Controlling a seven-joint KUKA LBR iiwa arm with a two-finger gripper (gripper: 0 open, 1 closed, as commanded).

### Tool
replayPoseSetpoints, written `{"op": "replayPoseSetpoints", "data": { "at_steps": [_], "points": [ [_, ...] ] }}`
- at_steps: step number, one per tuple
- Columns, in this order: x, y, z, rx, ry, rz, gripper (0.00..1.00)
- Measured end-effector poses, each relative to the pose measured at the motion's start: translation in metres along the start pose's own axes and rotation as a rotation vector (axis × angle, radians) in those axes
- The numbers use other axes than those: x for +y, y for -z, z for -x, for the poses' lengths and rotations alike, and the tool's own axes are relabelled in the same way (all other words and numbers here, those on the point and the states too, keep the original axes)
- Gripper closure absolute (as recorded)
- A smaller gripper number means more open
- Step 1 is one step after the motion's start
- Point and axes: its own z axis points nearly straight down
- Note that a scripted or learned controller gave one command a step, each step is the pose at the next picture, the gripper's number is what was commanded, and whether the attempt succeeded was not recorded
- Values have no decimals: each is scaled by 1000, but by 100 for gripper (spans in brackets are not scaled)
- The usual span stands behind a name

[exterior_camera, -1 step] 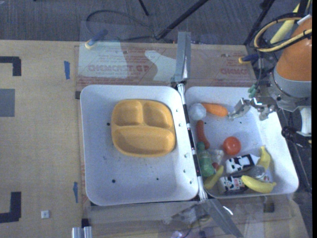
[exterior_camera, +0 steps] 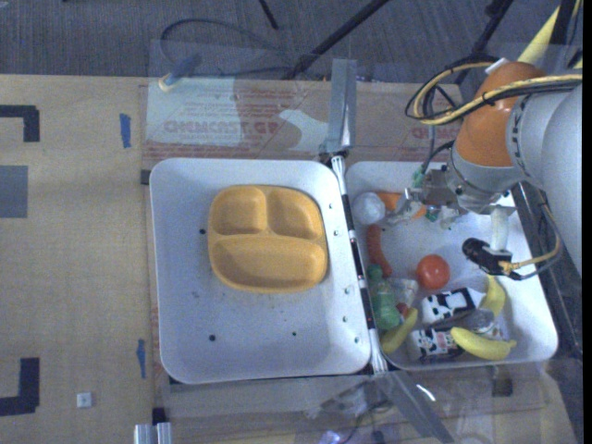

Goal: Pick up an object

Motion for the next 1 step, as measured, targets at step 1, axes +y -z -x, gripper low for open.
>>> {"op": "replayPoseSetpoints", "data": {
  "at_steps": [1],
  "points": [
    [22,0,20,-1,167,0,0]
  ]
}}
